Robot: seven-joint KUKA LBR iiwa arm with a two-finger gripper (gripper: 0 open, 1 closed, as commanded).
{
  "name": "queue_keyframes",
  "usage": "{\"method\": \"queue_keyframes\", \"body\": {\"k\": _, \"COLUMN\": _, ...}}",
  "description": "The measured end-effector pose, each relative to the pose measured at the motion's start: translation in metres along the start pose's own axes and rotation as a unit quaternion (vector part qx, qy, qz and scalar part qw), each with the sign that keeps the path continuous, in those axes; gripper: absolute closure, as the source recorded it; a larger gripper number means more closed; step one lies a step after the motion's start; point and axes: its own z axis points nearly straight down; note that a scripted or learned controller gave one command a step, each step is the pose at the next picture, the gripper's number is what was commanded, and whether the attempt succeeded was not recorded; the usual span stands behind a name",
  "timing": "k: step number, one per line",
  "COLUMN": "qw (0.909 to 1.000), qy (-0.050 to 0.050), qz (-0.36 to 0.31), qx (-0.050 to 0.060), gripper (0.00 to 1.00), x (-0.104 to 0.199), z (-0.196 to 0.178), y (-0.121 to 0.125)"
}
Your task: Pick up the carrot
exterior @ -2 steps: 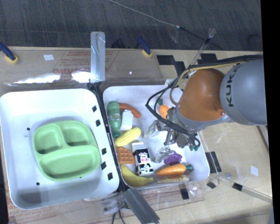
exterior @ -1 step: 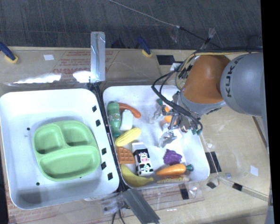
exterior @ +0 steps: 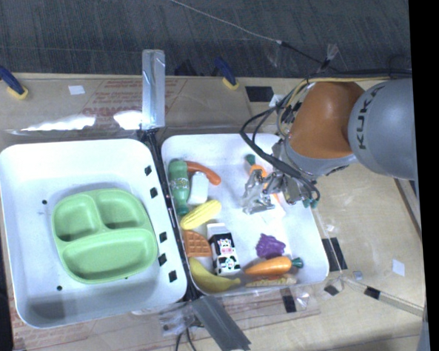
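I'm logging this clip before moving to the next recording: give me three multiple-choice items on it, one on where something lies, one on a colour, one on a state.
1. Where does the carrot lie?
A. in the right bin, near its front edge
B. on the green tray
C. on the bench outside both bins

2. What colour is the divided tray in the left bin?
A. red
B. green
C. blue

3. How does the tool stand to the carrot?
A. gripping it
B. apart from it, farther back over the right bin
C. carrying it over the left bin

Answers:
1 A: the carrot lies by the right bin's near wall, beside the banana.
2 B: the tray is plainly light green.
3 B: the tool hangs above the bin's back half, with the purple grapes between it and the carrot.
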Motion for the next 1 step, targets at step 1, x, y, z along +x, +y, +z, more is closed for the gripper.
{"method": "queue_keyframes", "body": {"k": 1, "qw": 1.0, "qy": 0.0, "qz": 0.0, "qx": 0.0, "gripper": 0.0, "x": 0.0002, "z": 0.0003, "y": -0.0001}}
